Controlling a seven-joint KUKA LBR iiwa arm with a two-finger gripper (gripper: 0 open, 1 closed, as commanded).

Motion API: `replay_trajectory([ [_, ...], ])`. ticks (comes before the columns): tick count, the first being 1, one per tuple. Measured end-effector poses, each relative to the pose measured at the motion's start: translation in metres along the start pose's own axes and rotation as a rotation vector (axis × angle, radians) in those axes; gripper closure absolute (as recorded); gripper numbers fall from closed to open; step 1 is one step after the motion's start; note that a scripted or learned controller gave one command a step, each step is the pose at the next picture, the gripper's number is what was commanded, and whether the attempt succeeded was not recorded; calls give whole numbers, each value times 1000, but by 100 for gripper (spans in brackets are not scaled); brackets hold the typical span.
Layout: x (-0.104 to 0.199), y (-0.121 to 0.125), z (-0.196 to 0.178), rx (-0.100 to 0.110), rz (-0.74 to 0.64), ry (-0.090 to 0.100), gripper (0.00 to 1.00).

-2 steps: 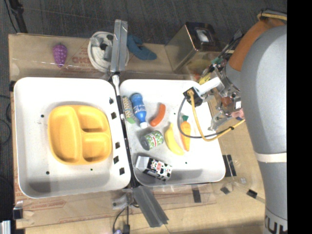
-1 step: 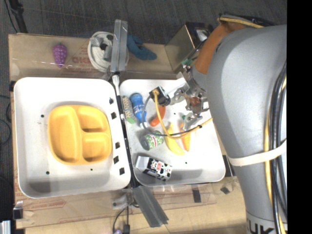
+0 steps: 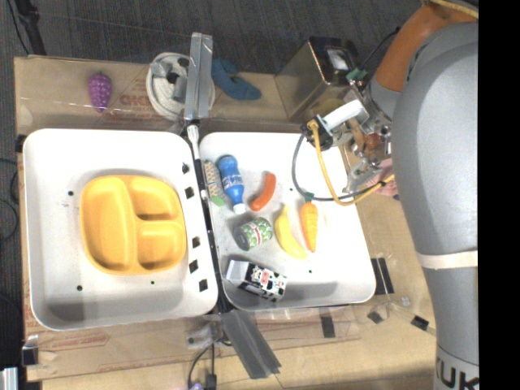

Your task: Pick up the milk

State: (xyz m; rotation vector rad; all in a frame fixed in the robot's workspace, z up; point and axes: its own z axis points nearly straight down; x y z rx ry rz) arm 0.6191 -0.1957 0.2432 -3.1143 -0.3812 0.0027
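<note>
A: What's the biggest thing here?

B: The grey arm (image 3: 443, 185), coming in from the right. Its gripper (image 3: 367, 154) sits over the right edge of the right bin (image 3: 341, 287); the wrist hardware and a yellow cable (image 3: 325, 181) crowd it, so I cannot tell how it stands or whether it has hold of anything.

A: And the bins?

B: The right bin lies under and left of the gripper. The left bin (image 3: 49, 242) is far to its left, holding a yellow divided tray (image 3: 134, 222).

A: Where's the milk?

B: The milk carton (image 3: 258, 278), with cow-patch print, lies on its side at the right bin's front edge, well apart from the gripper, down and to its left.

A: The rest?

B: Left of the gripper: a blue bottle (image 3: 231, 181), a banana (image 3: 289, 234), a carrot (image 3: 309, 225) nearest it, a red sausage (image 3: 263, 190) and a green can (image 3: 256, 232). On the tabletop (image 3: 57, 88) far left, a purple grape bunch (image 3: 100, 90).
</note>
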Motion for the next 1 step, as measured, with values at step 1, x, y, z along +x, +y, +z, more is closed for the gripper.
replay_trajectory([
  [1,-34,4,-30,2,-89,-3,0],
])
